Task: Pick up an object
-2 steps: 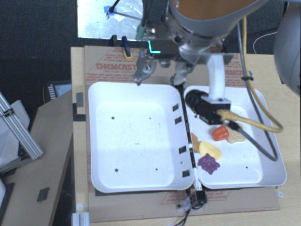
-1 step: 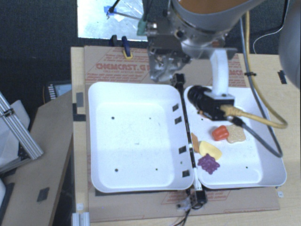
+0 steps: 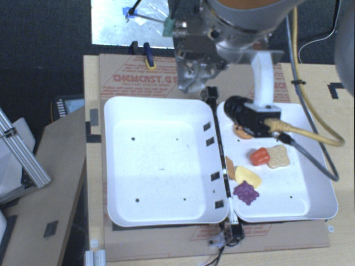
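Below the tool (image 3: 195, 73), both white bins (image 3: 161, 165) look like smooth, faintly glossy plastic; they rest on matt printed cardboard (image 3: 138, 76) over a pale wood-like worktop (image 3: 66, 148).

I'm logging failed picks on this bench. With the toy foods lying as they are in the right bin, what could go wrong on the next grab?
The red piece touches the beige bread-like piece, so the pincer might catch both or knock one aside. The yellow piece and purple grape cluster lie near the divider, which may block a finger. The yellow cable crosses the right bin and could snag.
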### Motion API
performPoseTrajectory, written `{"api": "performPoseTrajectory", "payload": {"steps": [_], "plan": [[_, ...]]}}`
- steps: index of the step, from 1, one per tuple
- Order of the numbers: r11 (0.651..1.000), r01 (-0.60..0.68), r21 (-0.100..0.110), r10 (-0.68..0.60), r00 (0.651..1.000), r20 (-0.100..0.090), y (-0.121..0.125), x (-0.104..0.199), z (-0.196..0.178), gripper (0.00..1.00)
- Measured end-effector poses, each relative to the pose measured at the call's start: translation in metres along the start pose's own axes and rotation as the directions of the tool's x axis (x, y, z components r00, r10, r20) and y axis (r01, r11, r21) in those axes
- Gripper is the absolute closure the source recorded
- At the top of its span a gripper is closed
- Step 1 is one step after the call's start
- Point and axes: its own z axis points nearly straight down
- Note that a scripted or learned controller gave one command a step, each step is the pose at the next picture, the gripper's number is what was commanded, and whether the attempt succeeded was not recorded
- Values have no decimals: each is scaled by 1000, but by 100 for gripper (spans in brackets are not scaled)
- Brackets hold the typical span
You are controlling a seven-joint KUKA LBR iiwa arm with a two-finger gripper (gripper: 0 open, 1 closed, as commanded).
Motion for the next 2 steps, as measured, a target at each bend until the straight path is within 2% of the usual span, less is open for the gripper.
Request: {"api": "performPoseTrajectory", "payload": {"steps": [1, 2], "plan": [[1000, 6, -2, -6, 1000, -1, 0, 0, -11, 100], [1000, 8, -1, -8, 1000, -1, 0, 0, -11, 0]]}}
